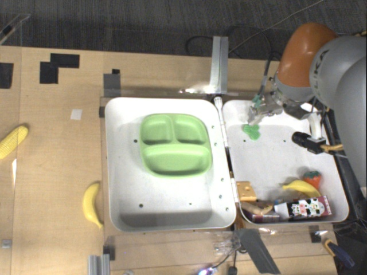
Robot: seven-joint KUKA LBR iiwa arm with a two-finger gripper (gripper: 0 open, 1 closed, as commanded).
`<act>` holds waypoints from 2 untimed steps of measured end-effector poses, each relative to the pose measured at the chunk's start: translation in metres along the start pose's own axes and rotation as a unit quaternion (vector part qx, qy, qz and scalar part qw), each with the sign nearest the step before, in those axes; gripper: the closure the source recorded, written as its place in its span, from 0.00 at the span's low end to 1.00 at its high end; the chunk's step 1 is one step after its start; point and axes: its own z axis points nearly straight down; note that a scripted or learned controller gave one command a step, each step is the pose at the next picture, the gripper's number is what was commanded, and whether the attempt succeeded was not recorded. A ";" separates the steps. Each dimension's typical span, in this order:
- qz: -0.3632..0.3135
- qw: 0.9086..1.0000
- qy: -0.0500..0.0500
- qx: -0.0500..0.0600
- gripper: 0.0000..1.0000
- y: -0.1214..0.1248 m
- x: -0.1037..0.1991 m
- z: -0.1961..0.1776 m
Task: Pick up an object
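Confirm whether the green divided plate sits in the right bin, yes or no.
No. The green divided plate lies in the left bin, while the right bin holds the banana and other small items.

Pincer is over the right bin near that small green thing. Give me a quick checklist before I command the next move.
1. Pincer near a target: ok, it sits just above the small green piece at the right bin's far left corner.
2. Anything held: cannot tell, too small to see.
3. Wall clearance: not ok, the target lies close to the right bin wall.
4. Other objects apart from target: ok, the banana, carton and cracker lie along the near edge.
5. Left bin: ok, the green tray lies flat.
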 end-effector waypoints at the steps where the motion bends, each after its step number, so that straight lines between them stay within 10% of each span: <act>1: 0.015 1.000 -0.003 -0.004 1.00 -0.052 -0.012 0.016; 2: -0.016 1.000 -0.004 -0.005 1.00 -0.089 -0.030 0.015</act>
